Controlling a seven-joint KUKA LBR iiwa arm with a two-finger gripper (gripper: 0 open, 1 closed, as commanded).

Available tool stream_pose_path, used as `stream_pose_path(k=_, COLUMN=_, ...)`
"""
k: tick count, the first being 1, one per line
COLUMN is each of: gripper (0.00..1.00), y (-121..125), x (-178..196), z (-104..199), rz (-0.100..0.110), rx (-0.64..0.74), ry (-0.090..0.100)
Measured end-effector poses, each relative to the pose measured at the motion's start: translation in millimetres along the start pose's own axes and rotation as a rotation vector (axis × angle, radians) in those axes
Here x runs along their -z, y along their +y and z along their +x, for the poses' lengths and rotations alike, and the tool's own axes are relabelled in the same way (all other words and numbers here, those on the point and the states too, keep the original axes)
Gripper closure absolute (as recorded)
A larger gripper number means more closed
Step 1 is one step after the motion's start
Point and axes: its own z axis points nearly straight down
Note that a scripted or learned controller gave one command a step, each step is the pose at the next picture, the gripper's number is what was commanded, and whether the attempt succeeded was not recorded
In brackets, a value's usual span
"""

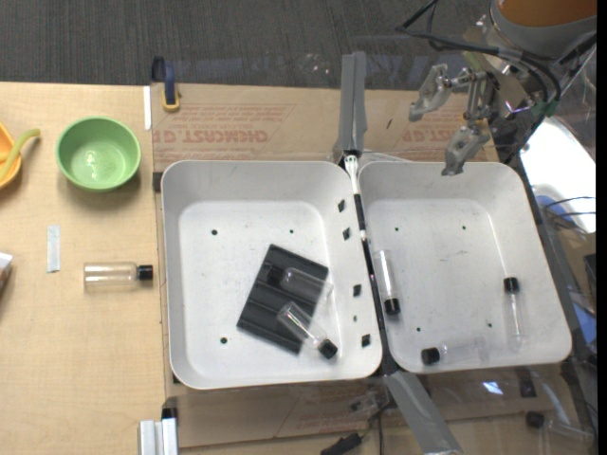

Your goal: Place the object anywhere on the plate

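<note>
A flat black plate (258, 313) lies tilted in the left bin (190, 207). One clear vial (300, 278) rests on its upper part. A second clear vial (302, 324) lies across its lower corner, with its black cap off the plate's edge. In the right bin (446, 197) are three clear vials with black caps: one along the left wall (386, 278), one at the right (513, 309), and one by the front wall (457, 353). My gripper (446, 121) hangs open above the right bin's back edge, with nothing between its fingers.
On the wooden table to the left are a green bowl (99, 153), a clear bottle with a black cap (116, 273), a small white strip (53, 249) and an orange item (6, 159) at the frame's edge. A grey divider post (352, 102) stands between the bins.
</note>
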Motion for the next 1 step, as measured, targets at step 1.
stream_pose_path(k=1, gripper=0.0, y=-58.3, x=82.5, z=4.8, rz=0.0, rx=0.265, ry=-0.001)
